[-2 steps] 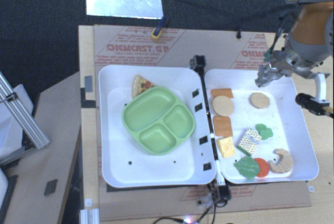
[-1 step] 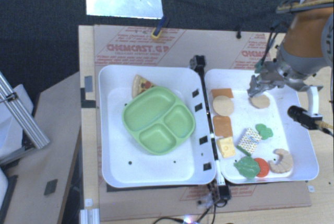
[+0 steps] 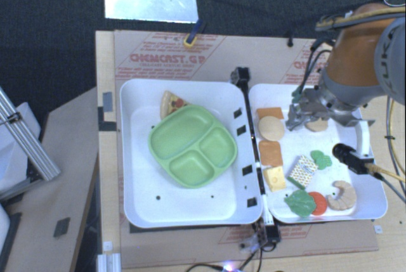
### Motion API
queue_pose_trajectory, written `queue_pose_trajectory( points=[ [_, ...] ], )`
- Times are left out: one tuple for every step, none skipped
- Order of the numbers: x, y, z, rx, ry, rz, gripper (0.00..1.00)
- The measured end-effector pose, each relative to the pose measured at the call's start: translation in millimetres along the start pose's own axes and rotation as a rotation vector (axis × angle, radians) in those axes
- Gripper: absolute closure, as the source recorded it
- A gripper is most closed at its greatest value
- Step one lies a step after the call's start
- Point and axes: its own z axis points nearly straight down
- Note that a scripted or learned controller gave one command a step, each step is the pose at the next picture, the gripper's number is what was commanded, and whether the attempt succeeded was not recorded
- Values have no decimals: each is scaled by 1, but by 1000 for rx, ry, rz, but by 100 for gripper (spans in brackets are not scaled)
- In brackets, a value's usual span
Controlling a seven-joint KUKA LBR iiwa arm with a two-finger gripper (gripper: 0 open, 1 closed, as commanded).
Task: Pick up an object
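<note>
Overhead, my claw (image 3: 297,117) hangs low in the right bin (image 3: 372,193), between a round bun (image 3: 272,129) and a pale biscuit (image 3: 316,125); I cannot tell whether it is open or closed. A green plate (image 3: 193,146) lies in the left bin (image 3: 143,194).

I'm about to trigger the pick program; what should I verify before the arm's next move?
1. Gripper over the right bin: ok.
2. Anything held by it: cannot tell.
3. Pickable object close by: ok, round bun just to its left in the view.
4. Bun free of neighbours: not ok, tan slice abuts it.
5. Green plate out of the way in the left bin: ok.
</note>
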Motion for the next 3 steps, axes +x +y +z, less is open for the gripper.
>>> queue_pose_trajectory(
  points=[
    [50, -26, 1, -2, -1, 2, 100],
    [78, -58, -12, -1, 0, 1, 100],
    [79, -59, -10, -3, 0, 5, 100]
  ],
)
